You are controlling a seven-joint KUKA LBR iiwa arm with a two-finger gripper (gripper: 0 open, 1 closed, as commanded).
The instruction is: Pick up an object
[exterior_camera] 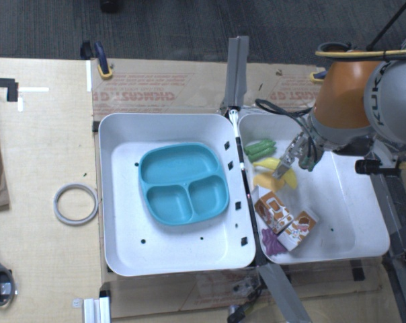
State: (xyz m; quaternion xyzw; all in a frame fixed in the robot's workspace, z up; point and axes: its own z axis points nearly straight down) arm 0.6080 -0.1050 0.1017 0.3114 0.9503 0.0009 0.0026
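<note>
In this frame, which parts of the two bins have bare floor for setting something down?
Right white bin: bare floor from the brown snack packet to its right wall. Its left side is crowded: green pepper, yellow banana, purple piece, with the claw above. Left white bin: the blue divided plastic tray leaves a margin, widest along the front.

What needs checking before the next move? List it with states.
1. Gripper sits above the yellow banana-shaped toy in the right white bin: ok.
2. Toy held between gripper parts: cannot tell.
3. Green pepper-like toy lies close beside the yellow one, may interfere: not ok.
4. Brown snack packet lies apart from the gripper: ok.
5. Blue divided plastic tray rests in the left white bin, away from the arm: ok.
</note>
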